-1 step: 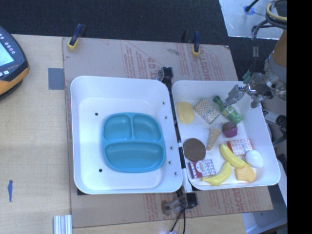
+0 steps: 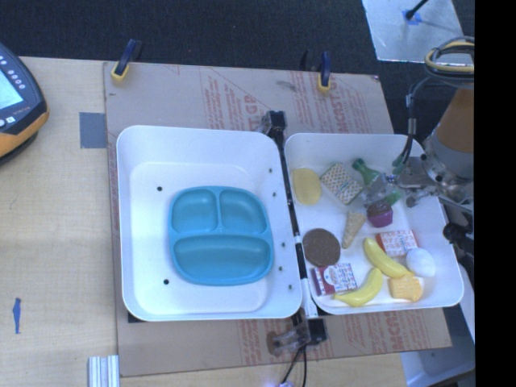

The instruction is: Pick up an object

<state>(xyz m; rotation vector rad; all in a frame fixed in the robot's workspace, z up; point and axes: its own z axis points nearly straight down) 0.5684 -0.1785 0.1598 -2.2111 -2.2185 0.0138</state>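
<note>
The right white bin (image 2: 451,301) holds several toy foods: a yellow round piece (image 2: 306,185), a patterned box (image 2: 342,182), a cone (image 2: 353,228), a brown disc (image 2: 322,247), two bananas (image 2: 361,290) (image 2: 384,258), a white egg (image 2: 420,261) and an orange block (image 2: 405,288). My gripper (image 2: 385,192) reaches in from the right and hangs low over the bin's upper middle. It is just above a purple piece (image 2: 380,214) and beside a green piece (image 2: 363,169). The view does not show anything held in it.
The left white bin (image 2: 137,216) holds a blue divided plate (image 2: 220,234). A red-and-white packet (image 2: 334,279) and a red-and-white box (image 2: 397,240) lie in the right bin. The arm's orange band (image 2: 457,123) stands over that bin's right rim. A yellow-and-grey device (image 2: 16,95) sits far left.
</note>
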